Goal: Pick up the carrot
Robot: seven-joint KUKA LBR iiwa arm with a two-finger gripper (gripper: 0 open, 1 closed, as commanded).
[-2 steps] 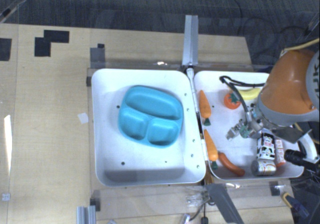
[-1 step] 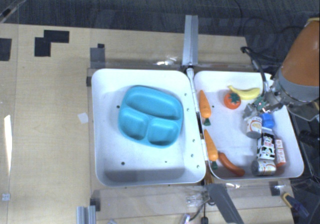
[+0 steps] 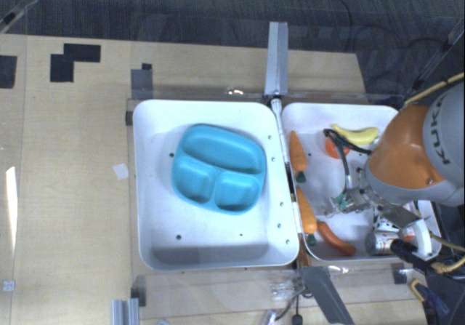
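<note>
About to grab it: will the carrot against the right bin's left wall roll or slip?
The carrot looks stiff and tapered, so it may squirt toward its thin end. It seems round, so it could roll. Lying along the bin wall, it leaves little finger room.

Orange carrot (image 3: 297, 152), yellow banana (image 3: 356, 134), blue tray (image 3: 218, 167), white bins (image 3: 156, 193).

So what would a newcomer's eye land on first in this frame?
Most likely the blue divided tray, lying alone in the left bin. Next, the arm's orange band, which looms over the right bin and covers much of it. Along that bin's left wall lie two carrots, with a banana near its far edge.
</note>
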